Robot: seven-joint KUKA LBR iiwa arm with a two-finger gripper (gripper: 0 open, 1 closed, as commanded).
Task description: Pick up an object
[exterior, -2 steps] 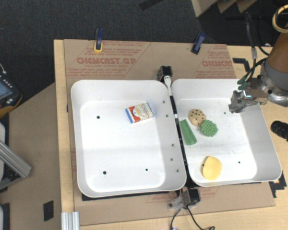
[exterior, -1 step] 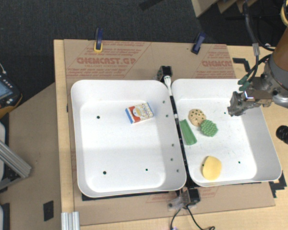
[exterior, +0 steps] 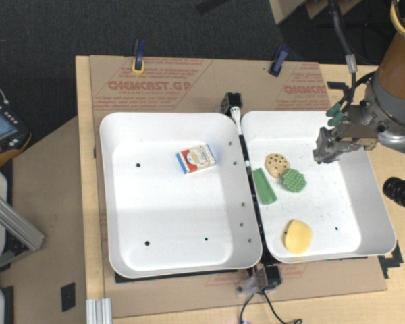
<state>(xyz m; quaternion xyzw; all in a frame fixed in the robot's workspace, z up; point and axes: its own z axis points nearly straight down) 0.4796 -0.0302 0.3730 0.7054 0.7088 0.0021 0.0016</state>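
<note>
Nothing is picked up yet: my grey two-finger gripper (exterior: 322, 155) hangs over the far part of the right shallow white bin (exterior: 364, 201), its state unclear to me, while the round brown chocolate-chip cookie (exterior: 276, 164) lies untouched just to its left.

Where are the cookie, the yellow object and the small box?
cookie (exterior: 277, 163), camera view, middle of its top face.
yellow object (exterior: 298, 236), camera view, centre of its rounded top.
small box (exterior: 196, 158), camera view, centre of its printed face.
</note>
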